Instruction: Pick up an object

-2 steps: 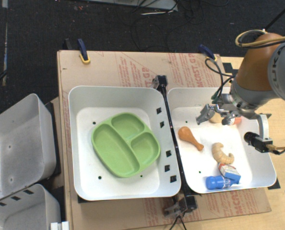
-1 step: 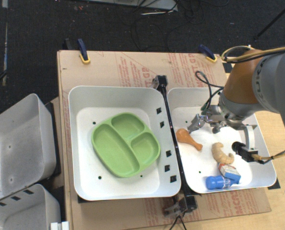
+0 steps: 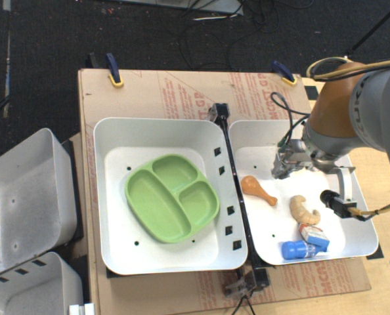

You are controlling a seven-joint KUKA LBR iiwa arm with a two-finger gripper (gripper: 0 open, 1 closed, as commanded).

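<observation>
Gripper (image 3: 281,168) low in right bin (image 3: 366,245), far-left part; finger state cannot be told from this angle. Nothing seen held. Nearest object: drumstick (image 3: 258,189), just near-left of the gripper. Cashew (image 3: 303,209) and blue tube (image 3: 304,247) lie nearer. Green plate (image 3: 172,197) in left bin (image 3: 109,241). Risk: descent lands beside the drumstick and nudges it toward the bin wall; its rounded shape may slip free.

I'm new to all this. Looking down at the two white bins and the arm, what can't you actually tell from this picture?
- Pincer, camera view: too small and dark, seen from above under the wrist; open or shut is unclear.
- Arm: cut off by the right edge.
- Blue item in the right bin: too small to identify.
- Spare bins at left: cut off by the picture's edge.
</observation>
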